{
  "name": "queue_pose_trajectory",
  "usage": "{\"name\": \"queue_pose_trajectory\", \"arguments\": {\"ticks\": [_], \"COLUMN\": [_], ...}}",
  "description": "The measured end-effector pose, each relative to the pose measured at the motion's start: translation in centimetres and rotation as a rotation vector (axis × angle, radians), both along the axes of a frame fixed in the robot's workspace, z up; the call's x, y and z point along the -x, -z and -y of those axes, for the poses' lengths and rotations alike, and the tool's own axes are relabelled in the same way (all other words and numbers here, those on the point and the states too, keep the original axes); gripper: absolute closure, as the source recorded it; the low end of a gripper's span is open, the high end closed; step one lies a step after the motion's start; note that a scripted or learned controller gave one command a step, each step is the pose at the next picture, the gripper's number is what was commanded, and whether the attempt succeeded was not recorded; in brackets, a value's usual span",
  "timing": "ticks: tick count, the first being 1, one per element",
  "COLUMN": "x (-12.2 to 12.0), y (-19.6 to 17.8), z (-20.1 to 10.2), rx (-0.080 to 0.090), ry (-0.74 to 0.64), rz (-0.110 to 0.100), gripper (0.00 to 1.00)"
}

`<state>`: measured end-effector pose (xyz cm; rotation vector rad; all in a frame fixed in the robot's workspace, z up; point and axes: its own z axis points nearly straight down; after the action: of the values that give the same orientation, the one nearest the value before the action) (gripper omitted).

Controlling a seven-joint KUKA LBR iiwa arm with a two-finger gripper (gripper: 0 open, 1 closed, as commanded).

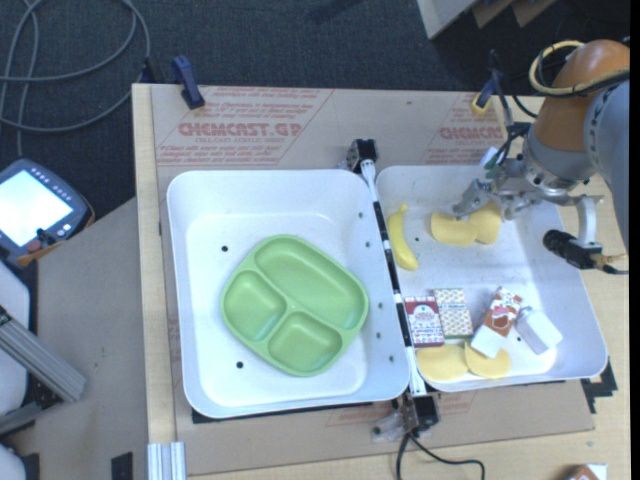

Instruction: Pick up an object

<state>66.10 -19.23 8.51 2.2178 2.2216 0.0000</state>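
In the right bin (570,288), my gripper (491,202) hangs at the far side, reaching in from the right. Its two fingers are spread open just above the far edge of a pale yellow lump (462,229); nothing sits between them. A yellow banana (402,238) lies left of the lump, along the bin's left wall. Near the front lie a red-and-white box (425,321), a paler box (453,312), a small red-and-white carton (503,313), a white block (487,341) and flat yellow pieces (466,362).
The left bin (200,218) holds a green divided plate (293,304). A black clip (363,153) sits at the far end of the wall between the bins. A blue clamp (187,80) grips the board's far left edge.
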Motion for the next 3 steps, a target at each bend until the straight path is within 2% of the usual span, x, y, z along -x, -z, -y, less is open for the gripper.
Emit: {"name": "queue_pose_trajectory", "arguments": {"ticks": [1,2,3], "x": [0.3,0.3,0.3], "y": [-0.1,-1.1,-1.1], "z": [2.3,2.5,2.4], "rx": [-0.008,-0.001,-0.003], "ry": [-0.002,-0.003,-0.003], "rz": [-0.001,0.003,0.002], "gripper": [0.00,1.00,0.00]}}
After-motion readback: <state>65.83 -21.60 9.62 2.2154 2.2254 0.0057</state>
